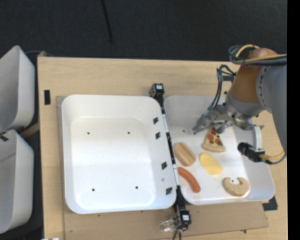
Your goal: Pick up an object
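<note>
Nearest my camera, low in the frame, I see a bitten doughnut [236, 186] at the lower right of the right bin [182, 109], with a red sausage [189, 179] left of it. Above them lie a yellow piece [211, 164] and a bread roll [184, 154]. The gripper [211, 125] hangs mid-right, fingers spread wide and holding nothing, just above the pizza slice [213, 141]. The left bin [70, 154] fills the centre-left
</note>
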{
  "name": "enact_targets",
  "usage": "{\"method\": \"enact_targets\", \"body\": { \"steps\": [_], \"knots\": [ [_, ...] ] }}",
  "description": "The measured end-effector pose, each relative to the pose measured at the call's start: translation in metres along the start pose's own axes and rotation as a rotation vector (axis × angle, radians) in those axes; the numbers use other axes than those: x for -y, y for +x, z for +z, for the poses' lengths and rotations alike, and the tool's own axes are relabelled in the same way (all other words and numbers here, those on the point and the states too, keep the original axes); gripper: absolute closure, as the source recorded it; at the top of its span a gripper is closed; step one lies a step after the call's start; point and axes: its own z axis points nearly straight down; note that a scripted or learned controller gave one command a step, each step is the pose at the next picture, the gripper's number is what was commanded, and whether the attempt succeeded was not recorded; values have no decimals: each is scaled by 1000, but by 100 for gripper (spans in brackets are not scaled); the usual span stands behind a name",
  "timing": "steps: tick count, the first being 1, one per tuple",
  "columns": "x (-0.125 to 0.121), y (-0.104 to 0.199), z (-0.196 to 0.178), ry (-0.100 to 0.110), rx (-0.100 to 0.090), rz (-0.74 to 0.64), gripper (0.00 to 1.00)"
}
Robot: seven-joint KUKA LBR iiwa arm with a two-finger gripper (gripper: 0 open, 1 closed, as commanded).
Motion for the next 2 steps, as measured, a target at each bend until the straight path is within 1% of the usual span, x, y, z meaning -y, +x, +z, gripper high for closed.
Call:
{"method": "enact_targets", "body": {
  "steps": [1, 2],
  "knots": [
    [14, -50, 0, 6, 3, 11, 0],
    [49, -58, 1, 9, 1, 10, 0]
  ]
}}
